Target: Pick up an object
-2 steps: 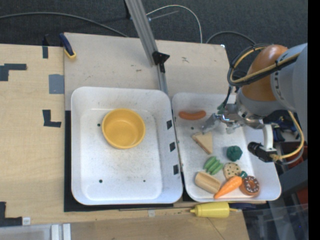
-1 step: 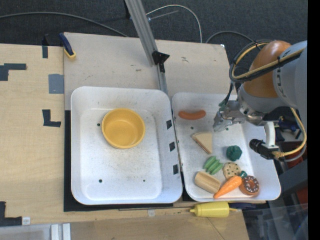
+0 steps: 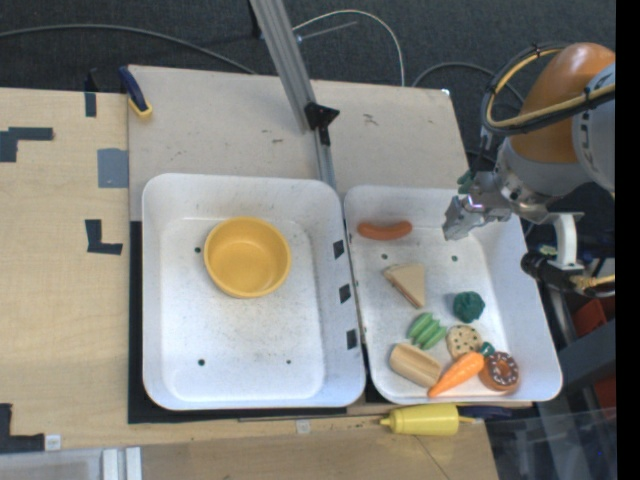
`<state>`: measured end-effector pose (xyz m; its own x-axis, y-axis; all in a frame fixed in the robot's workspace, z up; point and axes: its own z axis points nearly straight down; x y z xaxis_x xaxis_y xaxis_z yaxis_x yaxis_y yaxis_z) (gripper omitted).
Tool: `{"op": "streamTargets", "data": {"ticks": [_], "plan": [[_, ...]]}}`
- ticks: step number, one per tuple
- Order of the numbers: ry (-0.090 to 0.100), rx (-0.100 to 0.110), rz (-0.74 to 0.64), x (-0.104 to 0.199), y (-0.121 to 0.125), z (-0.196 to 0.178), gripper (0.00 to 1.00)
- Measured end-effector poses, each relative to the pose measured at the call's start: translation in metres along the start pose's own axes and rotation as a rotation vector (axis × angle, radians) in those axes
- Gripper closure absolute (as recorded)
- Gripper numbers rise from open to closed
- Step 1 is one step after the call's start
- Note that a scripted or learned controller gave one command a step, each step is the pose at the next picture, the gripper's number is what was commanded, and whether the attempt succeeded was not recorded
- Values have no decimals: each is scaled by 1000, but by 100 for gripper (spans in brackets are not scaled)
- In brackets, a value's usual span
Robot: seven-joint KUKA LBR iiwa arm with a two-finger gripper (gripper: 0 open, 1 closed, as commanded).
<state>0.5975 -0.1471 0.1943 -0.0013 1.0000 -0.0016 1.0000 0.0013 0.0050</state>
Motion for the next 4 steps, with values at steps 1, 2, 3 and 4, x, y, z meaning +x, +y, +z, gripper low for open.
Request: {"op": "streamTargets", "data": {"ticks": [1,2,3,4], "plan": [[0,-1,0,-2,9,-61,100],[2,4,0,-1,9,-74,100],[2,5,-4,46,4,-76,100],[3,6,-6,101,-1,-79,100]]}}
